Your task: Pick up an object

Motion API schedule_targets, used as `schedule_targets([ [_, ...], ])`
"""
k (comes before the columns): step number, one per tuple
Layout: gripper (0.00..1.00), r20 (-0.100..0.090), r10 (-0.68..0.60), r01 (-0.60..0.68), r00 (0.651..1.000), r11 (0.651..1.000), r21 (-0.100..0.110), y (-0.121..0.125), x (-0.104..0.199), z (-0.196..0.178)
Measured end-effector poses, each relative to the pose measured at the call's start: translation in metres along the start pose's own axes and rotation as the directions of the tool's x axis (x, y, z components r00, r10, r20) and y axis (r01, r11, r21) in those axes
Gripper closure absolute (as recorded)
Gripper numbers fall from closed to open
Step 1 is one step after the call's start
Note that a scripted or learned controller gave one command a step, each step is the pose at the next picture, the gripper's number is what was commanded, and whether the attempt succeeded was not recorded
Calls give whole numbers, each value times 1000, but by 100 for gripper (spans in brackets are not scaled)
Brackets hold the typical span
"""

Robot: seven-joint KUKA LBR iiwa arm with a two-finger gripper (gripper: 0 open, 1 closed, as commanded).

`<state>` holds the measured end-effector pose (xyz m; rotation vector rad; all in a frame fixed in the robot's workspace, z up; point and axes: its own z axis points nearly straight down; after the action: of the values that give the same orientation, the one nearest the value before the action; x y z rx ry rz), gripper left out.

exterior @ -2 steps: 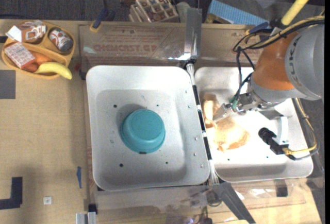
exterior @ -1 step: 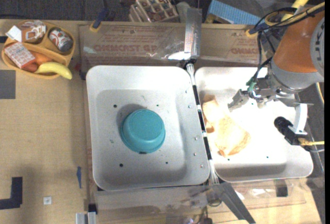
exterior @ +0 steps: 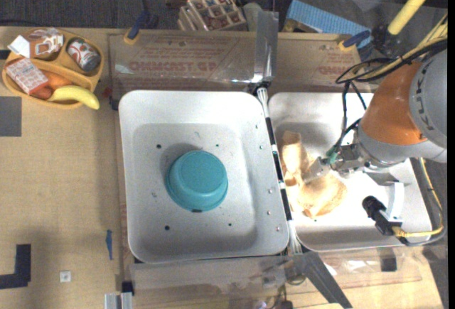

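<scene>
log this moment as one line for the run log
gripper: low in right bin, at tan objects | grasp: unclear | left bin: teal bowl, untouched

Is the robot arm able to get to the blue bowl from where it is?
Probably yes. The teal-blue bowl sits upside down, alone in the left bin, with nothing over or around it. The gripper is low in the right bin by the tan objects, so it must cross the rims between.
</scene>
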<state>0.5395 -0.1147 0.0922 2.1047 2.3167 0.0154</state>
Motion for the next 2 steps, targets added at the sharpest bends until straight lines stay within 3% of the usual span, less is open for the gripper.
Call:
schedule_targets([
  [1,0,4,-179,179,984,984,0,31,3,0],
  [2,100,3,-179,179,984,984,-7,33,4,-11],
])
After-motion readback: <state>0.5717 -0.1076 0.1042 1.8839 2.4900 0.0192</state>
